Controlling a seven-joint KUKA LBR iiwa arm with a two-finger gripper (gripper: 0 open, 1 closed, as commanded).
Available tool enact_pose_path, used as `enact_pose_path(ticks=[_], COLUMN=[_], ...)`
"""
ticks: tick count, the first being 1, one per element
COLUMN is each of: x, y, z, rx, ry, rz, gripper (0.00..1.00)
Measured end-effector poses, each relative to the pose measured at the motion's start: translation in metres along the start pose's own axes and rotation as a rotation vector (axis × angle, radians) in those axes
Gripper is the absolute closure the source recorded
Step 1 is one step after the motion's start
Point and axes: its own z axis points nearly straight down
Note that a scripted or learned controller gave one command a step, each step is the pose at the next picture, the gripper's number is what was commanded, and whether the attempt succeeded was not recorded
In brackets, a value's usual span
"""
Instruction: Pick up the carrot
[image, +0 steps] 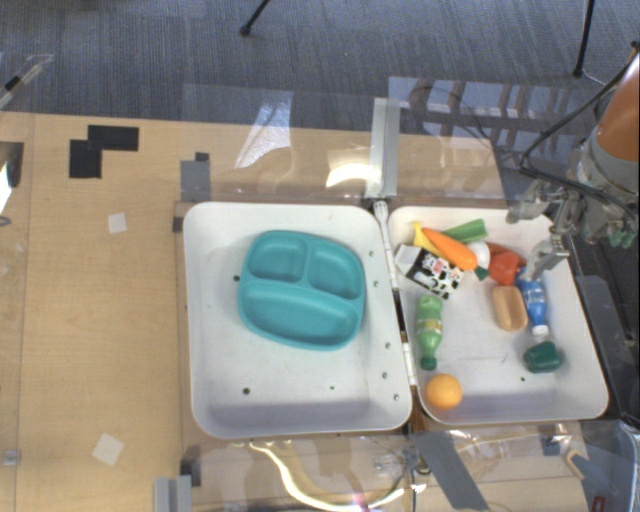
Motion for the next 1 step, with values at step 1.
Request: enact_pose_path(ticks=[1], x=[-0.0499], y=[0.0141], z=[0.1134], rx=[-0.002], ry=[0.007], rz=[0.267], gripper=[0.00])
